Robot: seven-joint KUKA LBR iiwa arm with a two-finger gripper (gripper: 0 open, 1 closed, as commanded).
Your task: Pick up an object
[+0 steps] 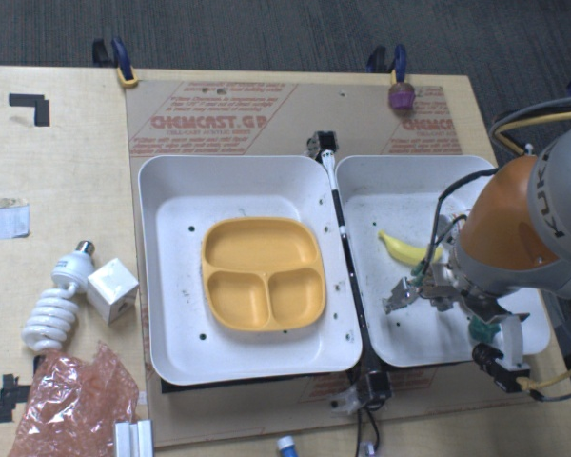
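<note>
Hovering low in the right bin [514, 346], the gripper [400, 298] sits just below and beside the banana [403, 248], and the main risk from here is a miss: its tip looks offset toward the near side of the fruit, so a straight descent could land on bare bin floor or clip only the banana's end and push it away. I cannot tell how the gripper is set, open or closed; the metal parts at its tip are small and partly lost against the wrist's cables, and nothing can be seen held in it. A second risk is the fruit's shape. A curved, smooth body can roll or pivot under a pinch that lands off its middle, and it may slide toward the divider between the bins. The arm [504, 222] also covers part of the bin's right side, so anything lying under it is hidden, and a blind contact there could throw off the move. As for looks, the banana is small, yellow and gently bent, lying flat on the white floor in the upper left part of the right bin, with its right end running under the arm. Its surface seems smooth and plain, likely a toy. A yellow tray [264, 274] with three compartments lies in the left bin [167, 284], well apart from the gripper.
</note>
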